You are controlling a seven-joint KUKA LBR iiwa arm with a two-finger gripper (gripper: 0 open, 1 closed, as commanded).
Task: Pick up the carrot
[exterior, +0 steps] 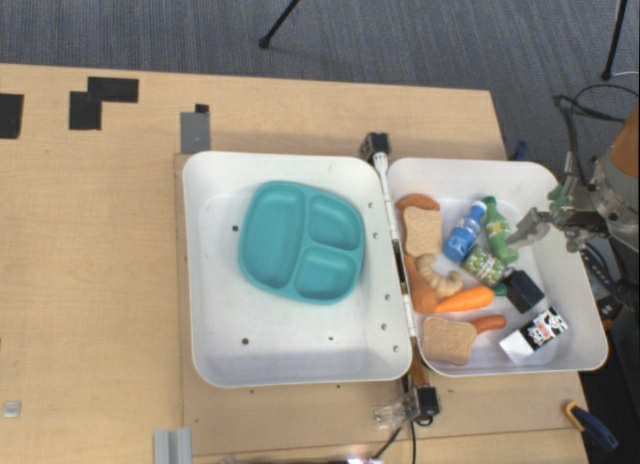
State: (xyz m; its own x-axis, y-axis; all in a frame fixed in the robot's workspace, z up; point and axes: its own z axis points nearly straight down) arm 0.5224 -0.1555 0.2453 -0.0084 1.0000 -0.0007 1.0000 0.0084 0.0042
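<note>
The orange carrot (465, 300) lies on its side in the middle of the right bin (590, 337), between a beige pretzel-like piece (438, 274) and a bread slice (448, 339). My gripper (522, 231) hangs over the right part of that bin, up and to the right of the carrot and clear of it. It is just above a green bottle (487, 264). Nothing shows in its grasp.
Around the carrot the right bin also holds a blue bottle (462, 235), another bread slice (423, 230), a black block (523, 290), a white carton (535, 334) and a small red sausage (490, 323). A teal divided plate (300, 242) sits in the left bin (215, 352).
</note>
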